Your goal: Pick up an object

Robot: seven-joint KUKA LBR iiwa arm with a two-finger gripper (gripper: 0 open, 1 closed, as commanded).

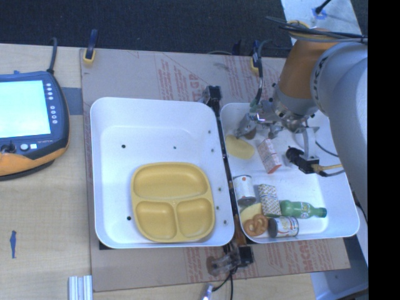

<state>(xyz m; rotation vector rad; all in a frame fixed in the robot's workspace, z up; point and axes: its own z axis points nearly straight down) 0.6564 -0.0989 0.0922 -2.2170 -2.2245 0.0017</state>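
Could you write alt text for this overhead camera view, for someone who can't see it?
A grey robot arm lowers its hand into the right bin, which holds small groceries including a green bottle. The left bin holds a yellow divided tray.

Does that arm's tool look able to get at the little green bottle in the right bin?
Probably yes. The green bottle lies on its side near the bin's front, open from above, though a can and a packet lie close beside it. The tool hovers at the bin's far end.
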